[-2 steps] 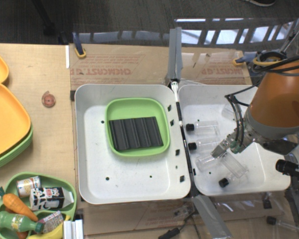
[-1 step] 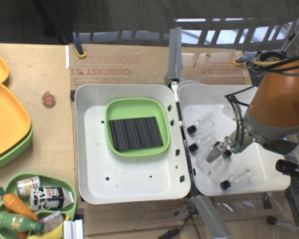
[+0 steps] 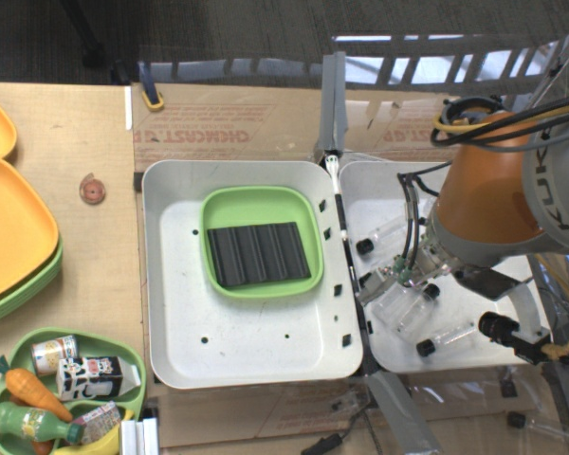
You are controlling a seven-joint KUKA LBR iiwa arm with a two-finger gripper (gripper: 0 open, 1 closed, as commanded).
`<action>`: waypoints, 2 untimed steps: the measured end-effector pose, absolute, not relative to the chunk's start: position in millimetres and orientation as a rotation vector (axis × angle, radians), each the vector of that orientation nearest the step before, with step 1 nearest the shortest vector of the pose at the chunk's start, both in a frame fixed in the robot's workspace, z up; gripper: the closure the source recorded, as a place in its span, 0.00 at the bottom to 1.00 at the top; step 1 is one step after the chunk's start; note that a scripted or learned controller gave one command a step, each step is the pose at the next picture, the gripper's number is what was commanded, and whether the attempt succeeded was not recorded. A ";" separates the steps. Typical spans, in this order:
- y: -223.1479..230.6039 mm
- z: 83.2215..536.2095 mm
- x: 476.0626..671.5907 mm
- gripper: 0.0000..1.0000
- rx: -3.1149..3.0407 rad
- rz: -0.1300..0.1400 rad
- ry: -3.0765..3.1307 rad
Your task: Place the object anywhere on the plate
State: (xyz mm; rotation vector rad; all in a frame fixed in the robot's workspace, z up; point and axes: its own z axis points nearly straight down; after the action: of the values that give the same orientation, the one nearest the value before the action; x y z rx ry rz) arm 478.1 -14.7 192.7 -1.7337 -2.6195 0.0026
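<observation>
Gripper [image 3: 398, 275] low over the right bin's [image 3: 389, 344] left edge; its grip cannot be told. Dark ridged object [image 3: 258, 253] already lies centred on the green plate [image 3: 308, 207], left bin [image 3: 171, 349].

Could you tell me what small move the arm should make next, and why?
Probably withdraw the hand upward, out of the right bin. The dark ribbed object already lies flat on the green plate in the left bin, while the arm hangs low over the right bin, so nothing seems left to carry.
</observation>
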 end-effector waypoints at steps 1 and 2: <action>58.9 190.5 477.5 0.00 -1.721 0.004 -2.627; 41.9 210.0 478.1 0.00 -1.859 0.003 -2.533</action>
State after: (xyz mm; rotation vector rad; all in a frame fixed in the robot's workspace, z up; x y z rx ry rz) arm 478.1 41.9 210.0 -1.8592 -2.5334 0.0026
